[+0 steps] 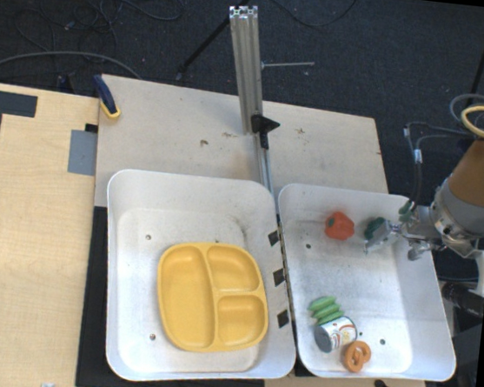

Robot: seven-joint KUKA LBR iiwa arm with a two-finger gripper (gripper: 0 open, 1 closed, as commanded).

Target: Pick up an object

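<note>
The arm's fingers (386,235) hang over the right bin (408,340), how far apart I cannot tell, beside a dark green object (375,225) and near a red-orange pepper-like toy (339,226).

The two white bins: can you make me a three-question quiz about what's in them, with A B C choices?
1. Where is the yellow tray?
A. left bin
B. right bin
C. on the wooden board

2. What colour is the round thing near the right bin's far edge?
A. blue
B. red
C. white

3. How does the yellow tray lie?
A. flat, hollows up
B. upside down
C. standing on edge

Answers: 1 A, it sits inside the left bin. 2 B, it is red with a green top. 3 A, its three hollows face up.
</note>
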